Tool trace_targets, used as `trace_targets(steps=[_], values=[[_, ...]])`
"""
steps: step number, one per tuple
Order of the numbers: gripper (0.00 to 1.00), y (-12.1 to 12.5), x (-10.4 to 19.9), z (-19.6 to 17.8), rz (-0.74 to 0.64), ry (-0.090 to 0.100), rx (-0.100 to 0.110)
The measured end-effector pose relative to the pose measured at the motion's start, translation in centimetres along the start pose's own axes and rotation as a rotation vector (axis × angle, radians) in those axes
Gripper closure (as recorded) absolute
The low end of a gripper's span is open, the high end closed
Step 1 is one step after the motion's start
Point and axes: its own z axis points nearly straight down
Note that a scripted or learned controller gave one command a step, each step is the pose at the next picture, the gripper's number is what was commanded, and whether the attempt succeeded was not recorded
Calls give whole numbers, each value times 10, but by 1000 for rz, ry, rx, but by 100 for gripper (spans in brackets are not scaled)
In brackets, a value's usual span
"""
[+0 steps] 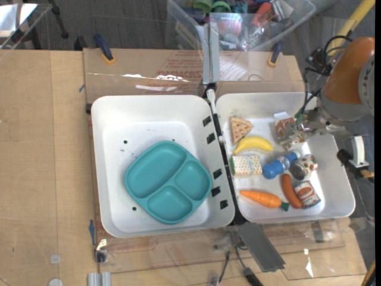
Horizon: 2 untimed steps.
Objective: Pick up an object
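Starting at the near rim of the right bin (339,210): spotting a carrot (260,198), a sausage (289,188) and a small can (306,194) crowding together, the sausage touching the can. Moving back a little, passing a blue bottle (277,167) just beside a wafer block (246,165), then a banana (252,144) and a pizza slice (240,127) nearer the divider. Glancing left, noting a teal plate (168,182) sitting alone in the left bin (101,159).

Now reaching the action: watching the gripper (300,130) hanging low at the far right of the bin, right against a brownish toy (284,128), probably the pick in hand. Not managing to tell whether apart or together, or clamped on anything; too cluttered there to call it.

Advising, for a clean grab: centring over that toy rather than beside it, descending straight, closing only once straddling it, lifting slowly, keeping clear of the bin wall close by.

Finishing farthest back: seeing a clear tub (238,11) of mixed toys beyond both bins.
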Motion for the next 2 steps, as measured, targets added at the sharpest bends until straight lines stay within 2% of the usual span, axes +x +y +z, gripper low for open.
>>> trace_targets(steps=[1,2], values=[[100,42,34,-92,204,0,7],[100,49,115,-110,165,2,9]])
